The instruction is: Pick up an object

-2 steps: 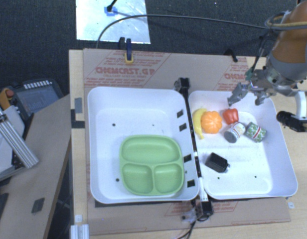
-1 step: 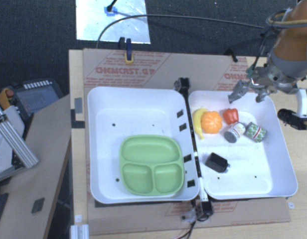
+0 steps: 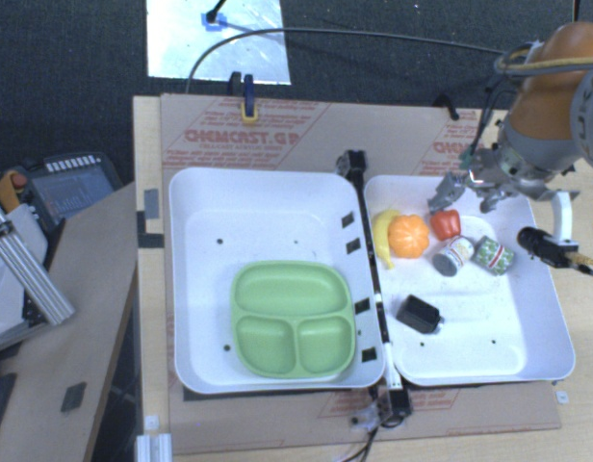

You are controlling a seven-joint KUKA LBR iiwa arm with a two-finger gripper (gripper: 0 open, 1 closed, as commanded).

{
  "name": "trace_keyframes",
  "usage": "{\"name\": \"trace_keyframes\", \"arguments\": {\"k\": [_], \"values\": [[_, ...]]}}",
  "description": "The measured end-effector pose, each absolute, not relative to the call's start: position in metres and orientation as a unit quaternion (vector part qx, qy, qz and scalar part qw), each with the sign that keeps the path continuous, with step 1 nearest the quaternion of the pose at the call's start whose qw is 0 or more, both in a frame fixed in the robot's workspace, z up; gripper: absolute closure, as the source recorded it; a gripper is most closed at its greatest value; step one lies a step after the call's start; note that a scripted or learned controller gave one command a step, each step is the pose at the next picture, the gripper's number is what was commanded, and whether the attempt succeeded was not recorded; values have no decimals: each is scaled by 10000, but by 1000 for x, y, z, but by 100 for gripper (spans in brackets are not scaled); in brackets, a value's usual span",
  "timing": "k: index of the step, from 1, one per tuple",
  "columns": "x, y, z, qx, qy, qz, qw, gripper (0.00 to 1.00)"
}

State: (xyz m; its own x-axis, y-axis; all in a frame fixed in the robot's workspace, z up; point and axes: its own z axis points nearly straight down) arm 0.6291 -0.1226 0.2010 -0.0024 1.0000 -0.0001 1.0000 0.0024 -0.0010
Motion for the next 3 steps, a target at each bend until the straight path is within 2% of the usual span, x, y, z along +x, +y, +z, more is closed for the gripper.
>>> {"name": "trace_keyframes", "arguments": {"k": [2, 3], "values": [[634, -116, 116, -7056, -7086, -14, -5, 0], [633, -117, 127, -7056, -7086, 1, 6, 100]]}}
